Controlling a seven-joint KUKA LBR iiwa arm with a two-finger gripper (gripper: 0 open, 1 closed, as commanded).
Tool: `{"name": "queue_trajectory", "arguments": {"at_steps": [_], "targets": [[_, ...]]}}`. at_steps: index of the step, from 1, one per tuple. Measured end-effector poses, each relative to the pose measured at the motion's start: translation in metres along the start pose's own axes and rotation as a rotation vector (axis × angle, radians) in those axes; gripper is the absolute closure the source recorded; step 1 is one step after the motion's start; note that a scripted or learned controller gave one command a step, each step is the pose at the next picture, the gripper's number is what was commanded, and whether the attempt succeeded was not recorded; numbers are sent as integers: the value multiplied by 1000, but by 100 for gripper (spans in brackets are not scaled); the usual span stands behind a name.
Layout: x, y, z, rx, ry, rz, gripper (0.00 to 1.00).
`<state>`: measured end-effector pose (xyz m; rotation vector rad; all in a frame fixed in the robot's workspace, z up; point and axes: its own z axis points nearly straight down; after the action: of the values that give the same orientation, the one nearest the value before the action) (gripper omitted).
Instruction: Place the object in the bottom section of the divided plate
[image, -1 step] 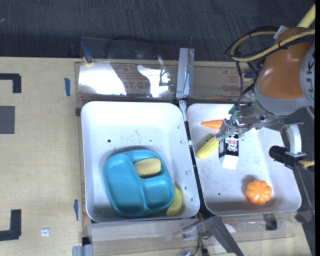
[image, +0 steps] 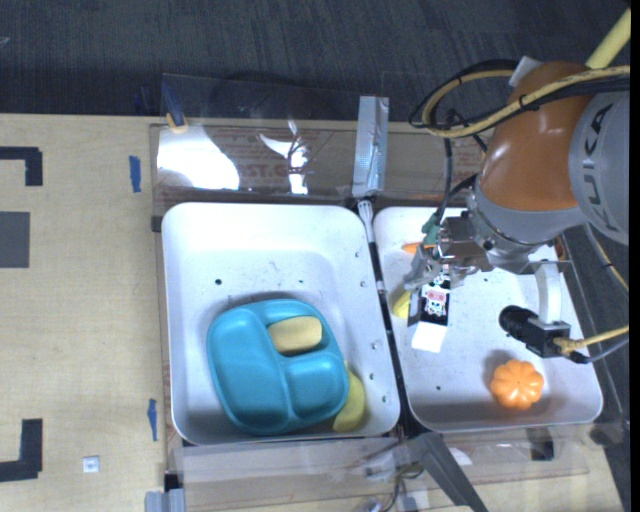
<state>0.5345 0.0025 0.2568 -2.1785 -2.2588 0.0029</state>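
1. Looking down from the overhead camera, two shallow white bins sit side by side on the table (image: 70, 330): the left bin (image: 200, 240) and the right bin (image: 570, 400).
2. In the left bin lies a blue divided plate (image: 255, 385), toward the near side of the bin.
3. A pale yellow object (image: 297, 334) rests in the plate's upper right section; the other sections look bare.
4. Another yellow piece (image: 352, 402) peeks out at the plate's lower right edge, partly hidden by it.
5. The arm (image: 545, 150) reaches in from the right over the right bin.
6. Its end effector (image: 432, 290) hangs low near that bin's left wall; I cannot tell how it is set.
7. A small yellow thing (image: 400, 304) sits just beside it at the wall.
8. A small orange pumpkin (image: 516, 384) lies near the right bin's near right corner, well apart from the end effector.
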Motion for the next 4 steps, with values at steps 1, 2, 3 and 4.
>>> {"name": "queue_trajectory", "arguments": {"at_steps": [1,2,3,4], "targets": [[52,-45,-26,1,0,241,100],[127,-51,-57,-3,-1,509,100],[82,-46,-49,0,-2,592,100],[86,8,-142,-6,0,441,100]]}}
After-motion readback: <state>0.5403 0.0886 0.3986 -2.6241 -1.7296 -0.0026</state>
